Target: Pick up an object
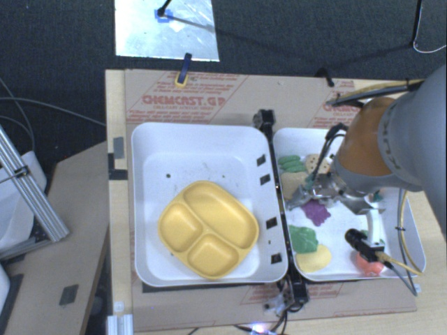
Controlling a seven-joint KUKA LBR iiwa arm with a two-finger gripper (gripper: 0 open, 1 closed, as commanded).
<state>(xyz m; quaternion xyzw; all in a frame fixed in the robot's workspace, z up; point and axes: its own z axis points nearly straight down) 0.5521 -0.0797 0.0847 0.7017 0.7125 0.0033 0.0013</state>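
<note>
My gripper (312, 195) is low in the right bin (413, 237), in its left half. It sits right above a purple object (318, 213) and touches or nearly touches its top edge. I cannot make out anything held in it. A green object (303, 238) and a yellow one (315, 259) lie toward the bin's front left. Another green piece (290, 163) and a tan spotted piece (313, 163) lie at the back left. An orange-pink object (368, 264) rests at the front, partly behind the robot's hardware.
The left bin (150, 152) holds a yellow divided plate (208, 228) in its front half. The grey arm with its orange band (363, 142) covers the right bin's back right. A black divider (274, 187) runs between the bins.
</note>
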